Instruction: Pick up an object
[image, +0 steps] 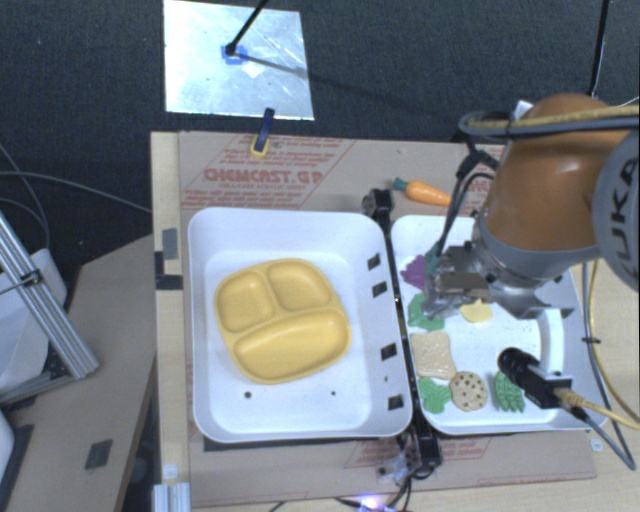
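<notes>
A brown cardboard sheet covers the table (290, 168), which carries two white bins side by side. Nearest in the right bin (492, 346) lie a cookie (466, 391) between two green leaves, one (435, 397) to its left and one (509, 392) to its right. Just behind them is a pale cracker (432, 353). Farther in, a yellow slice (477, 313) lies near a green piece (424, 316). The arm (555, 190) hangs over this spot, and the jaws sit low just above the green piece; I cannot tell whether they are open or closed, and nothing shows between them. Purple grapes (414, 270) lie just beyond, by the bin's left wall. The left bin (215, 400) holds a yellow divided plate (282, 318). A carrot (428, 192) rests on the cardboard behind the right bin, and a foil sheet (238, 58) lies farthest back. The green piece looks like the likely pick: probably light, stiff moulded plastic, smooth enough to slip. It lies flat, so I judge a grip across its narrow width, pressed close to the bin floor, would serve best, keeping clear of the grapes.
</notes>
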